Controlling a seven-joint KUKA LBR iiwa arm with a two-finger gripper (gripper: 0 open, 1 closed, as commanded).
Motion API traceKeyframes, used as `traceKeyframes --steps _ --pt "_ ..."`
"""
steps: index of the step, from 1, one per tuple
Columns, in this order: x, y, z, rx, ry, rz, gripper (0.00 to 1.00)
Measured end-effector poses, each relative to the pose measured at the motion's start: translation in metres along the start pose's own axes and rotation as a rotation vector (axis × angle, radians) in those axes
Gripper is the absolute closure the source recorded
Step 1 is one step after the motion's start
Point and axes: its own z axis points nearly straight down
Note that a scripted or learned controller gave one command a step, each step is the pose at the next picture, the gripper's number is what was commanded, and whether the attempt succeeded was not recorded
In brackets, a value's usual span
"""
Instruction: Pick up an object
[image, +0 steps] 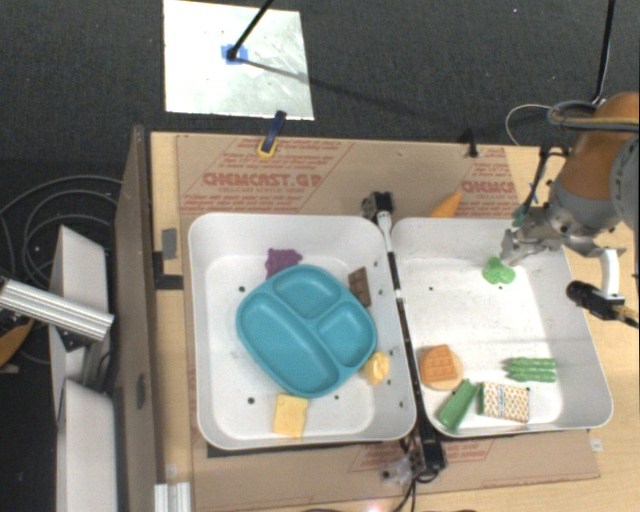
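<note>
Lower right of frame: patterned packet (505, 401), untouched. Upper right: end effector (519, 243) is poised above green piece (498, 271); opening cannot be told. Approach step; descent and closure are required.

Teal divided plate (305, 332), white bins (225, 235), purple toy (281, 261), light-green piece (498, 271), orange round (440, 365)
</note>
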Motion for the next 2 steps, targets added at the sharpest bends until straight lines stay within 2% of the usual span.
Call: traceKeyframes --steps 1,2 --pt "0.000 0.000 0.000 0.000 0.000 -0.001 0.00" --pt "0.023 -0.004 0.028 0.003 0.001 0.001 0.00"
